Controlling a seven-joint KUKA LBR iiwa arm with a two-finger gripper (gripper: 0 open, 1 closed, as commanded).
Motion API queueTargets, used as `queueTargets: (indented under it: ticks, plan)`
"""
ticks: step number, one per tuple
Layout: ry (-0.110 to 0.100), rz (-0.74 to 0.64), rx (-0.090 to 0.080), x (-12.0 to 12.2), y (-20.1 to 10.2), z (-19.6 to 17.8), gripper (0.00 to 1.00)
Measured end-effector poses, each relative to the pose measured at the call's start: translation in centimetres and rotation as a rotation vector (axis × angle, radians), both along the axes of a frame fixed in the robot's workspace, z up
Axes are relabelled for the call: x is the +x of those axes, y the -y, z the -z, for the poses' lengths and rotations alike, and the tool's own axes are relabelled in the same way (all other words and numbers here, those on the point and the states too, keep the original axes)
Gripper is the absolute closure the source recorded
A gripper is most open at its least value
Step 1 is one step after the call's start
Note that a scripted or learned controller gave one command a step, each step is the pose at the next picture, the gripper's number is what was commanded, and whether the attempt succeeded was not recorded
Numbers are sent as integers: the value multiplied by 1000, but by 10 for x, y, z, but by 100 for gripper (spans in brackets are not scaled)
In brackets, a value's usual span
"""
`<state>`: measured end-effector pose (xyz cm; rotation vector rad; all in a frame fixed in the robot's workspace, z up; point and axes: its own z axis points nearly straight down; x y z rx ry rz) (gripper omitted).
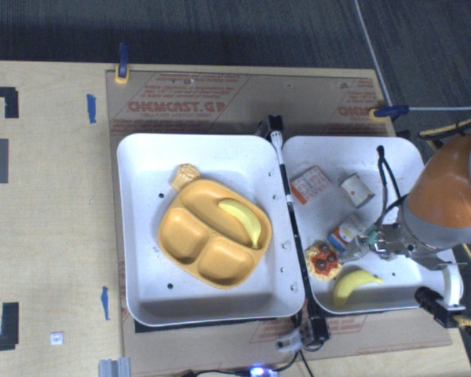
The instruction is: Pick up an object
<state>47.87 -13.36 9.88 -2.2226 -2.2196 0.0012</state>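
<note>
Here, the right bin point(412, 151) holds several loose items. A yellow banana point(353, 281) lies near its front wall, curved, resting on the bin floor. Just left of it, near the divider between the bins, sits a small red and orange object point(322, 259), too small to identify with confidence. Above and to the right of that lies a small bottle-like item point(345, 236) with blue and white markings, close to the gripper point(374, 242). Further back, a red and white packet point(309, 185) lies flat near the bin's left wall, and a small pale block point(356, 188) lies to its right, apart from it.

The gripper is low over the right bin, between the bottle-like item and the arm's wrist. Its fingers are blurred against cables and the wrist housing, so whether they are open or closed cannot be told, and nothing is seen held between them. The arm point(447, 199), grey with its orange band, covers the bin's right side and hides whatever lies beneath it.

The left bin point(133, 210) holds a yellow-orange divided tray point(196, 242) with three compartments, set at a slant. A second banana point(245, 220) rests in the tray's upper right compartment. A small tan object point(186, 175) touches the tray's upper left edge; its nature appears uncertain.

Both bins sit on a cardboard sheet point(180, 100) on the bench point(47, 210).
</note>
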Motion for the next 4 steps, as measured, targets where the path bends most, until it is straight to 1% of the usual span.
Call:
queueTargets:
  ticks: [1, 4]
  plan:
    - [28, 17, -30, 5, -25, 6, 0]
    - [28, 16, -28, 5, -24, 6, 0]
